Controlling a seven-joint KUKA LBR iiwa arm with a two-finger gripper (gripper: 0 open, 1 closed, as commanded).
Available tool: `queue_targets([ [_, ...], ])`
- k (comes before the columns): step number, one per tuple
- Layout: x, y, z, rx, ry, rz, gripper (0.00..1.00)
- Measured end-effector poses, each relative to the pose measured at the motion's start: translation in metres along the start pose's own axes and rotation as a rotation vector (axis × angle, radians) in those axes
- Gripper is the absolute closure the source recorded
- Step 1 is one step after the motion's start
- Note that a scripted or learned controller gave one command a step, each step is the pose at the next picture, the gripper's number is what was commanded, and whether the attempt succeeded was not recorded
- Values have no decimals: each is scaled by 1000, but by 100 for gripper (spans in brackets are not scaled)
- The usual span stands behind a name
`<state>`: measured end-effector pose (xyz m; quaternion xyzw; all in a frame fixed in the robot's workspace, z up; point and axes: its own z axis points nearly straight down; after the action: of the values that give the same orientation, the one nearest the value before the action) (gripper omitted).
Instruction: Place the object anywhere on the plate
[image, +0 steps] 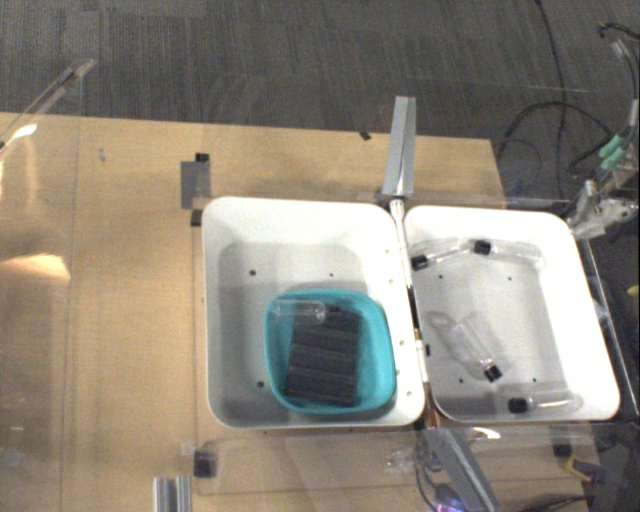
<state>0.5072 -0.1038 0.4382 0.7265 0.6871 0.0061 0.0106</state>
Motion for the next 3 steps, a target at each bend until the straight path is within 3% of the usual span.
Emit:
queue_targets([
  [1, 68, -13, 68, 17, 6, -62, 100],
  [2, 157, -33, 212, 21, 7, -10, 100],
  [3, 230, -5, 234, 20, 8, -110, 100],
])
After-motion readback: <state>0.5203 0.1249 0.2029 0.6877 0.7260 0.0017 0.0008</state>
